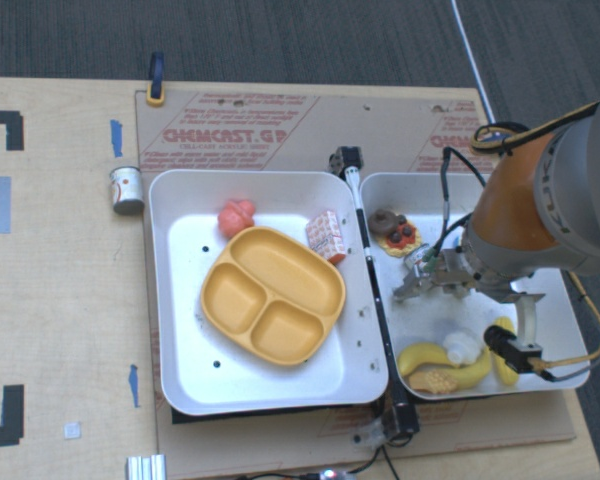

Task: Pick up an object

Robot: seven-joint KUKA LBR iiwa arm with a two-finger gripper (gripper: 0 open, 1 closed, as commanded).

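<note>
1. The bench [60, 298] is pale wood with a printed brown sheet under both bins
2. The arm [520, 208] comes in from the right, its orange band above the right bin, with cables looping around it
3. The left bin [160, 298] is white and shallow, and sits beside the right bin [420, 183], their long rims almost touching
4. A yellow plate [272, 295] with three compartments lies tilted in the middle of the left bin
5. A banana [470, 370] lies along the near wall of the right bin, curving upward at both ends
6. The gripper [420, 280] hangs low over the bare floor of the right bin, near its left wall, between the pastry and the banana and apart from both; whether it is spread or closed cannot be told from this angle
7. A brown pastry [390, 226] with red topping sits in the far left corner of the right bin
8. A red and white carton [326, 235] rests at the far edge of the plate, close to the left bin's right wall
9. A pink lump [237, 216] lies just beyond the plate's far left edge
10. A small can [127, 189] lies on the bench, just outside the left bin's far left corner
11. A white lump [463, 345] touches the banana's upper side
12. A knobbly yellow piece [435, 380] lies against the banana's left end
</note>
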